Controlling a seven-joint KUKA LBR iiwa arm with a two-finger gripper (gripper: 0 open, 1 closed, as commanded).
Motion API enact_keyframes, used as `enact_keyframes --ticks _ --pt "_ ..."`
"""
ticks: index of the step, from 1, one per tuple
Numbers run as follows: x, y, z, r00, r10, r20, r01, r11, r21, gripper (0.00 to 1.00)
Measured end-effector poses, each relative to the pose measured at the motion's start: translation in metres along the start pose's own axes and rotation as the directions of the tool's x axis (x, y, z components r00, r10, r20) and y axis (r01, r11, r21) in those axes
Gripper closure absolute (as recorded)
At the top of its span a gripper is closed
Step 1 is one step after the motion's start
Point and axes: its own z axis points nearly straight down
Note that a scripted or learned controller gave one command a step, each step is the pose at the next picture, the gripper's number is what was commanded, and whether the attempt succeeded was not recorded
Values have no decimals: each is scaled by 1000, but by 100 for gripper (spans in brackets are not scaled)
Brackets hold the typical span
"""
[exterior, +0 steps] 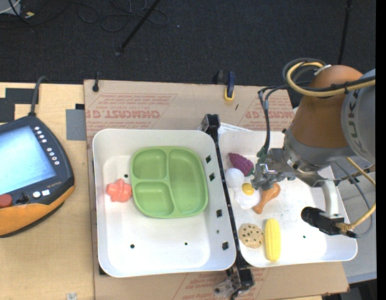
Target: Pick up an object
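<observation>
Over the right bin (343, 252) of two on the desk, the gripper (263, 175) hangs low; whether it is apart or together cannot be told. Just beside it lie one toy drumstick (268, 197), one fried egg (246, 192), one white egg (234, 177) and one purple vegetable (241, 163). One cookie (249, 235) and one corn cob (272, 239) sit farther from it. Well apart from the gripper, the left bin (155, 249) carries one green divided plate (152, 195) and one pink toy (119, 191).

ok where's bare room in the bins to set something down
Left bin: wide bare floor in front of the green plate, narrow strip behind it. Right bin: bare at the front right, past the corn; its left half is crowded with toy food around the pincer.
</observation>
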Motion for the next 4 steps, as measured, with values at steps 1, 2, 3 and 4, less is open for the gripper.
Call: enact_keyframes --ticks 1,2,3,4 --pt "37 20 -1 1000 -2 -1 2 1000 -1 100" --pt "77 38 -17 1000 -1 0 1 1000 -1 100" --pt "71 44 -4 1000 0 2 0 1000 2 100" --pt "70 38 0 1000 0 1 0 1000 2 100"
